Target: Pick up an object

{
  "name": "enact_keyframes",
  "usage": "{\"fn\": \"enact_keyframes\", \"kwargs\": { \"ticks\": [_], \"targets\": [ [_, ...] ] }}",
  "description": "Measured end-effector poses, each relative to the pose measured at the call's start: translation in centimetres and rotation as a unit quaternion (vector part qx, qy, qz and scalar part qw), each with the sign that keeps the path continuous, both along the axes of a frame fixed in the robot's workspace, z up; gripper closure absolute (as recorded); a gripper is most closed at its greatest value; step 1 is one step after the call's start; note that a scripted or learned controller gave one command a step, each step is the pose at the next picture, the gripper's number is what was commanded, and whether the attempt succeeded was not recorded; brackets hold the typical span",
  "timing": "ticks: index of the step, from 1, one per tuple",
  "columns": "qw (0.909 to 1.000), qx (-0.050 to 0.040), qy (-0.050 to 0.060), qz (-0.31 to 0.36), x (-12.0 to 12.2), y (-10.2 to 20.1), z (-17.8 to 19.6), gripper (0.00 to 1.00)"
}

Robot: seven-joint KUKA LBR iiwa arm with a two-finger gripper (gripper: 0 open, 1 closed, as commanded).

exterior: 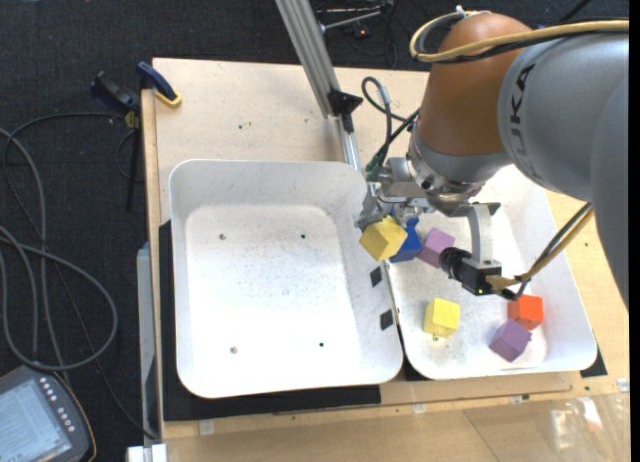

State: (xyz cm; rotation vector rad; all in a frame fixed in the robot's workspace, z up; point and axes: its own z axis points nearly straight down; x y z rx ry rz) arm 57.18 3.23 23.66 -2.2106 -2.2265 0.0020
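A thick, rounded grey arm (570, 100) is seen, its shell smooth and matt, with dark capital letters printed along the side nearest the wrist; only part of the lettering can be read. Above the wrist a glossy orange band (470, 80) is wrapped around the body, bulging like a dome. A yellowish cable (520, 38) is looped over the orange part and carried along the top of the grey shell. Below the band a grey metal ring and a silvery mounting block are fitted. Thin green and dark wires (385, 125) are strung on the left side of the wrist
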Motion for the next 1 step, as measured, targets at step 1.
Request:
{"fn": "enact_keyframes", "kwargs": {
  "ticks": [1],
  "targets": [
    [1.0000, 0.0003, 0.000, 0.001, -2.68, 5.24, 0.71, 1.00]
  ]
}}
